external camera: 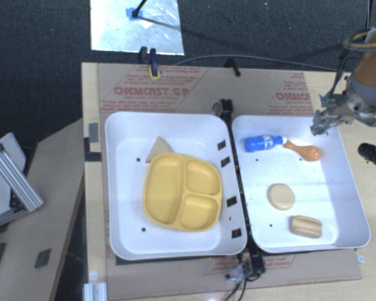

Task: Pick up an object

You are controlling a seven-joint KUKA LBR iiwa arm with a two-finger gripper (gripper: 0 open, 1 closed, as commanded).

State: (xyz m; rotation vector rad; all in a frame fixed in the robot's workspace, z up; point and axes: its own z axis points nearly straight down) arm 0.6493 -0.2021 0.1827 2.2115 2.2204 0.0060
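Objects to pick: four small things lie in the right bin (348, 187), none of them held.
Blue bottle (262, 143): on its side near the far edge of the right bin, white cap pointing right.
Drumstick (302, 150): orange-tan toy piece just right of the bottle's cap, thin end toward the bottle, thick end to the right.
Round biscuit (281, 196): pale cream disc flat on the bin floor, near the middle, well apart from the bottle.
Bread roll (306, 226): tan oblong piece near the front of the bin, just beyond the biscuit toward the front right.
Gripper (319, 125): above the far right corner of the right bin, near the drumstick but apart from it; whether it stands apart or together cannot be told, and nothing shows in its grasp.
Arm (370, 80): grey with an orange band, coming in from the right.
Left bin (122, 168): holds a yellow divided plate (182, 192) with three compartments, and a tan wedge (158, 148) touching the plate's far left edge.
Bench (163, 83): brown board with red lettering under both bins.
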